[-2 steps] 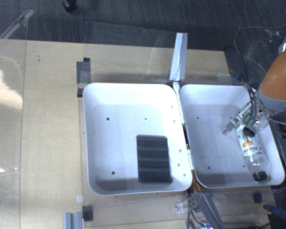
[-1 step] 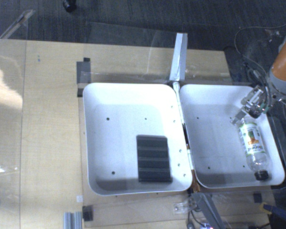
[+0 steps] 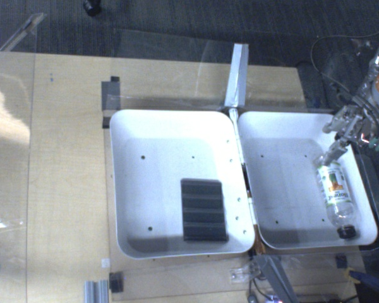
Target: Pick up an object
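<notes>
The fingers of the gripper point(image 3: 336, 149) hang at the far right side of the right bin point(image 3: 271, 229), reaching down at a slant, but whether they are apart or together cannot be told at this sharpness. Directly below their tips, and seemingly touching or very nearly so, lies a clear plastic bottle point(image 3: 336, 193) on its side along the bin's right wall, its labelled body nearest the fingers and its dark cap point(image 3: 346, 231) pointing away from them toward the near corner. Nothing is visibly clamped between the fingers, so the bottle counts as lying free on the bin floor. The arm's approach from the right likely explains why the tool stands over the bottle's upper end and not its middle. Well to the left of the fingers, past the divider between the bins, a black ribbed rectangular block point(image 3: 203, 210) rests flat in the left bin point(image 3: 129, 169), near its front wall. The bottle looks the intended pick, and its round, slick body pressed close to the wall could make it roll or slip.
</notes>
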Controlling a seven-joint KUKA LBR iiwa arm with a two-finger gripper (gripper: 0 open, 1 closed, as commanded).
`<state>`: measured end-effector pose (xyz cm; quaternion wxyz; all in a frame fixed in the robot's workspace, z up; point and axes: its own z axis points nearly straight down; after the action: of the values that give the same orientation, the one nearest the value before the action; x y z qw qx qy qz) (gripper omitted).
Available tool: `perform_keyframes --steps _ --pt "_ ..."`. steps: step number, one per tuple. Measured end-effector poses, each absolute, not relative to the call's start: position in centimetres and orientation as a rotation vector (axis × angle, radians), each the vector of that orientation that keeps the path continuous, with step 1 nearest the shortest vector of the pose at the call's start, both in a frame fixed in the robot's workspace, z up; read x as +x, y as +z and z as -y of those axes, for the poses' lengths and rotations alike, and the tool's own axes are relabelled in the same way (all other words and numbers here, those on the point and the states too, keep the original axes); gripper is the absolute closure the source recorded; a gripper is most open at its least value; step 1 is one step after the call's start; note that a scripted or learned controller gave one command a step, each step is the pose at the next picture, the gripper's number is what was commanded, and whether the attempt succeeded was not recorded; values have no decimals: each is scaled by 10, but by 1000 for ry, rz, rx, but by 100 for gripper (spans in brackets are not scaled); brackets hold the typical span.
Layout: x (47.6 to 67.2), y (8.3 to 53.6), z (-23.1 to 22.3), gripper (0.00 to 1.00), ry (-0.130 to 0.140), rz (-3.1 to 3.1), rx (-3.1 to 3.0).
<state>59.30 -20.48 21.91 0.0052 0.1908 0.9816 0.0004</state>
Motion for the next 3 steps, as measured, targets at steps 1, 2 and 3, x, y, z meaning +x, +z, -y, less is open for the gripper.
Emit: perform_keyframes --steps 1,2,3 --pt "617 183 204 0 1 -3130 129" --pt "615 202 204 0 -1 -3126 -183" --pt "626 207 204 0 -3 -3037 -760"
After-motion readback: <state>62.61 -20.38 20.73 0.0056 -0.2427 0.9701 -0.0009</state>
